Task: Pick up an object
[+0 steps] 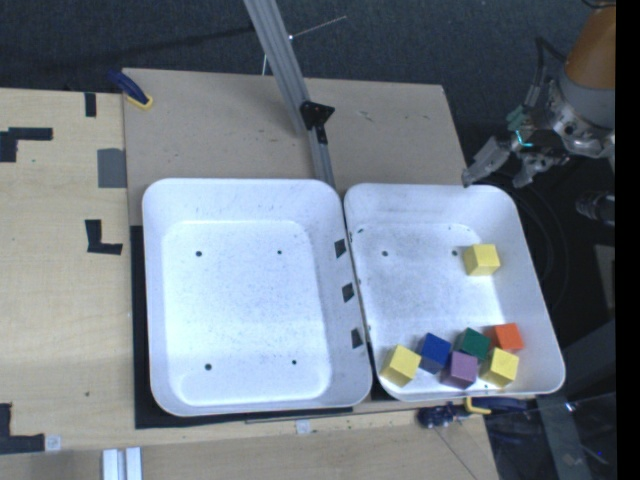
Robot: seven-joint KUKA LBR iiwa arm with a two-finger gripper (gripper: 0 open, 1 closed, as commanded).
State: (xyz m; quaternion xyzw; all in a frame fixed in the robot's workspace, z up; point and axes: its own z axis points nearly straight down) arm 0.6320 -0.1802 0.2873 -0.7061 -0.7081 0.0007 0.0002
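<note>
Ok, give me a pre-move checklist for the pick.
1. Blocks are in the right bin: ok.
2. Lone yellow block has free space all round: ok.
3. Other blocks, such as the blue block and purple block, sit packed together by the near wall: not ok for a clean grasp.
4. Gripper is above the bin's far right corner, off the blocks: ok.
5. Gripper holds nothing: ok.

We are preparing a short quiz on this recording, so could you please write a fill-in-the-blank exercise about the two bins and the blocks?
1. All the blocks lie in the ____ bin.
2. The lone yellow block sits apart from the ____ near that bin's front edge.
3. The gripper hangs beyond the bin's ____ right corner.
4. Between the blue block and the orange block sits a ____ block.

Missing words: right; cluster; far; green
</note>
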